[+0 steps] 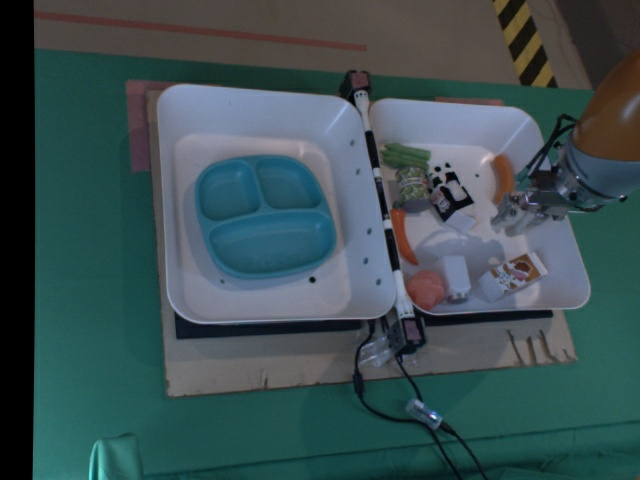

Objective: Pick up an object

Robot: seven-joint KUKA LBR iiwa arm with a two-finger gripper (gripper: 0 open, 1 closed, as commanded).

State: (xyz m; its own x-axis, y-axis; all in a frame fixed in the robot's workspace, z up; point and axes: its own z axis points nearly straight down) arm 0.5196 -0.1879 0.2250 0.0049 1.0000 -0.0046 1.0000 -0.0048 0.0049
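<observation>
The right bin (560,183) holds several small items: green beans (405,154), a small jar (411,181), a black-and-white packet (450,190), an orange sausage (502,176), a carrot (403,236), a pink-orange ball (427,288), a white cup (456,276) and a brown-and-white carton (517,271). My gripper (509,225) hangs over the right part of this bin, just below the sausage and above the carton. It is open, and nothing sits between its fingers.
The left bin (190,118) bears a blue divided plate (265,216). A rail with a black-and-white strip (385,218) runs between the bins. Cables (400,388) trail over the green bench in front. The arm's orange band (615,113) is at the right edge.
</observation>
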